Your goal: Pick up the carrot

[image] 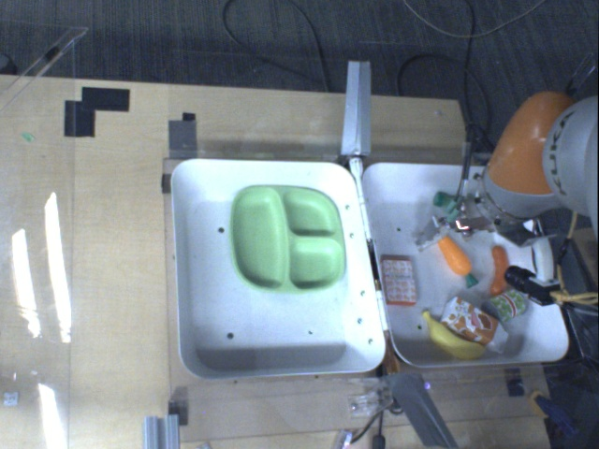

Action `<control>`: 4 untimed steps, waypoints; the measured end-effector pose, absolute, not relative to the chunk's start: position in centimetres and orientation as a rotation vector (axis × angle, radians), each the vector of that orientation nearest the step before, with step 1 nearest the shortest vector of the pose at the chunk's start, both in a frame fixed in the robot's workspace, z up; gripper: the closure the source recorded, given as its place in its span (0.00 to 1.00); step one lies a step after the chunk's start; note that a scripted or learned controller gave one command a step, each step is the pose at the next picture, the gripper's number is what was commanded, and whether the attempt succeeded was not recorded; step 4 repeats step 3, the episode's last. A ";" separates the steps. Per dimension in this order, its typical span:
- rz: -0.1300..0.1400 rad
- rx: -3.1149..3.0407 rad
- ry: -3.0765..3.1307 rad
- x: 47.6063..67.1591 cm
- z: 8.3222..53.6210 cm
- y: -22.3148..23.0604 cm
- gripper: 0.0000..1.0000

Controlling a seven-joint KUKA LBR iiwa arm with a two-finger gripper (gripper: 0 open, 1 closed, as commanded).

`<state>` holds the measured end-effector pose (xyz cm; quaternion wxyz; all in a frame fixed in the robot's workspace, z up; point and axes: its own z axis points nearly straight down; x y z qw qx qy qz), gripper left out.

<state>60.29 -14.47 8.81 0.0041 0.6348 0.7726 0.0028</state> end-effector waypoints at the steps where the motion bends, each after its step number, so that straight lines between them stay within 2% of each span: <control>1: 0.004 1.934 2.473 58.6 9.7 -12.3 0.00; 2: 0.008 1.930 2.471 58.8 10.8 -12.2 1.00; 3: 0.006 1.978 2.436 59.0 18.5 -5.8 1.00; 4: 0.006 1.978 2.436 59.0 18.5 -5.8 1.00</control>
